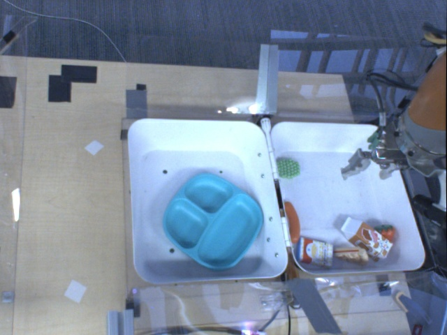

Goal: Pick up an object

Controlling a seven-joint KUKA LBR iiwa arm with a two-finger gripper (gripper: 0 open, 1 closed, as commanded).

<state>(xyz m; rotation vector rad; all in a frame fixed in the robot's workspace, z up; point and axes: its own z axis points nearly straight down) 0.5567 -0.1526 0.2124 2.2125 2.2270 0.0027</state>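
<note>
My pincer hangs at the right edge of the frame, over the upper right part of the right bin, fingers spread apart w/ nothing between them. Below it, the bin floor lies bare through the middle, so the widest open room is center and upper center. The pickable stuff crowds the edges: a green bumpy ball sits near the left wall, upper left of the bin; an orange carrot-like piece lies right along the same wall lower down; a small can w/ a red-and-white label lies on its side at the lower left corner, near the bottom rim. Just right of it, a tan stick-like item & an orange snack packet rest against the lower rim, w/ a small white block just above them. Left bin, frame center-left: a blue divided plate tilted, filling the lower middle, w/ bare white floor above & to its left. Bins meet at a shared metal divider.
</note>
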